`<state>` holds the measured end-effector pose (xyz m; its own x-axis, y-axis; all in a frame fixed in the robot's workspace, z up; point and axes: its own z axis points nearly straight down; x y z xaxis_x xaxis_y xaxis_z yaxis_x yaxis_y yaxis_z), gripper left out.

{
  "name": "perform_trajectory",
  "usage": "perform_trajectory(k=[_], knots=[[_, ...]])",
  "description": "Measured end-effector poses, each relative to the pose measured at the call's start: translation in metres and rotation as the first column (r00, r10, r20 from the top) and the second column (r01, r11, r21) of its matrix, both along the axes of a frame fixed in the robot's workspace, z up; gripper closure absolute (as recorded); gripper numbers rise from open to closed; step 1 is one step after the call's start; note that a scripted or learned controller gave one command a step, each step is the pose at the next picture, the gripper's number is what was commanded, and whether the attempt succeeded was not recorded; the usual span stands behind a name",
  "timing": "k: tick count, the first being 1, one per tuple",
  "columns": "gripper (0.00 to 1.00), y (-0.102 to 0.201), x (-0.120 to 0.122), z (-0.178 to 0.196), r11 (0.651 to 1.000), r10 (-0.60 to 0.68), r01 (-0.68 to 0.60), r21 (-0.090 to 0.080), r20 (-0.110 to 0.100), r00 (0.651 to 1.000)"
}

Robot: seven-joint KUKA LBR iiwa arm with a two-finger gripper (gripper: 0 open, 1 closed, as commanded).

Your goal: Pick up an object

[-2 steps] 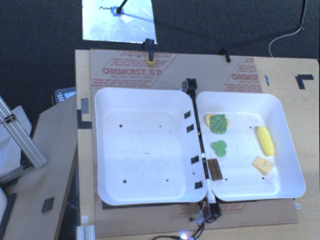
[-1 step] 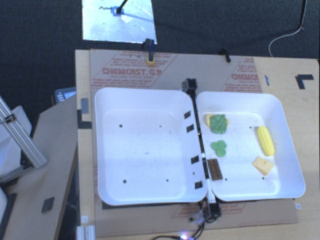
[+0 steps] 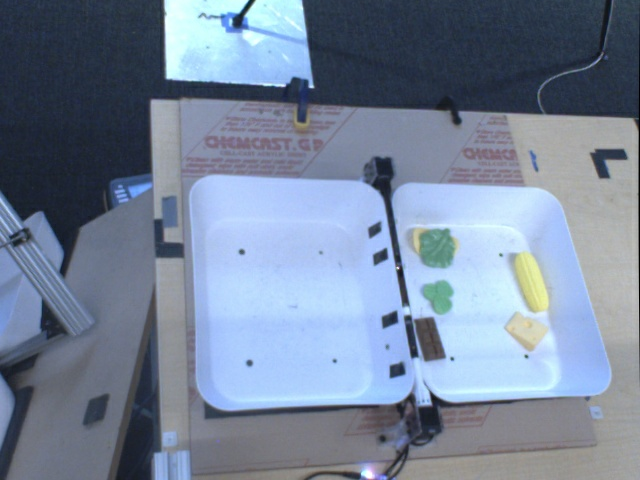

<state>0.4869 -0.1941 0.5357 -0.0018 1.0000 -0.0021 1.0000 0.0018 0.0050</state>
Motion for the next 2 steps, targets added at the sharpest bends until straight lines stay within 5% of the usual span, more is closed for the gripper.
perform_trajectory(k=[2], knots=[[1.00, -0.0120, -0.0002, -0.0003, 1.000, 0.002, -0.002, 0.000, -0.001, 1.000]])
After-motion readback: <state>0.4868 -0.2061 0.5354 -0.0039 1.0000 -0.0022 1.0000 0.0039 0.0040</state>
